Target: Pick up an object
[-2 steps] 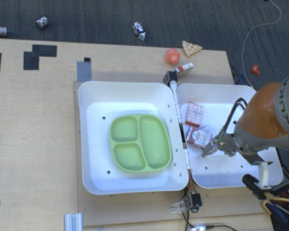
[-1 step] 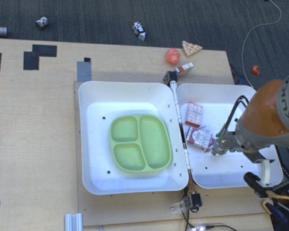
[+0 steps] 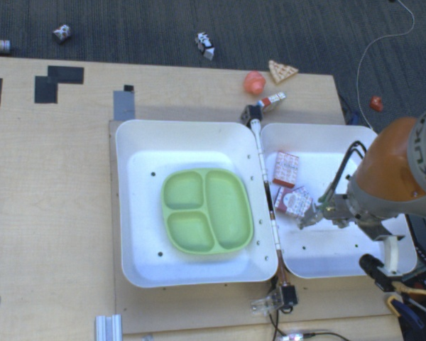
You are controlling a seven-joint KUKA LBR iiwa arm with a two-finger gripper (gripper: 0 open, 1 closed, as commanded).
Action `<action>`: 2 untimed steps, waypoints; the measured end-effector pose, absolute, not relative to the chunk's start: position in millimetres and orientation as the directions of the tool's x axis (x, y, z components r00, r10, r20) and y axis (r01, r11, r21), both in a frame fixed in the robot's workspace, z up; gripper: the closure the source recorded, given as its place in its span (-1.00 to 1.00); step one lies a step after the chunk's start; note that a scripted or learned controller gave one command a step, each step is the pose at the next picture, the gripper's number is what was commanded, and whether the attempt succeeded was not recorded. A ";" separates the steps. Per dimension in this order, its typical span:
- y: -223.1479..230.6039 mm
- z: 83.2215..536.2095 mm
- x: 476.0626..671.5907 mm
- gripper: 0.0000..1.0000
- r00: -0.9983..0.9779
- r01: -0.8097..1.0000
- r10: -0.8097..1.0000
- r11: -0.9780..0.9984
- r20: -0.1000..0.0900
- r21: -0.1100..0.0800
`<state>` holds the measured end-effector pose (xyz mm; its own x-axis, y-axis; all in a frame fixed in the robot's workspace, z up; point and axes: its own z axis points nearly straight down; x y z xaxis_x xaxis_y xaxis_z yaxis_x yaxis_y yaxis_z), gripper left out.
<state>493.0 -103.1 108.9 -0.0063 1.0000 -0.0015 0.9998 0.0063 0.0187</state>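
While you are looking down on the pale wooden bench [image 3: 50, 190], two shallow white plastic bins are sitting side by side. The left bin [image 3: 138, 212] is holding a light green plastic tray with three sections [image 3: 207, 210]. The grey arm with the orange band [image 3: 394, 169] is reaching into the right bin [image 3: 341, 254]. Its gripper [image 3: 314, 217] is sitting just beside a small red and white packet [image 3: 294, 202], and a red and white checked box [image 3: 285, 169] is lying near it. You cannot tell how its tip is set.

Two cartons [image 3: 290, 185] crowd the right bin's [image 3: 341, 260] left side; its lower floor lies open.
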 end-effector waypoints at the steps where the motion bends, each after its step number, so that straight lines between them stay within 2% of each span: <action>1: -87.8 87.1 488.6 -1.00 -0.001 1.000 1.000 0.002 -0.003 0.008; 2: -87.1 98.5 491.2 1.00 -0.004 1.000 1.000 0.004 -0.003 0.015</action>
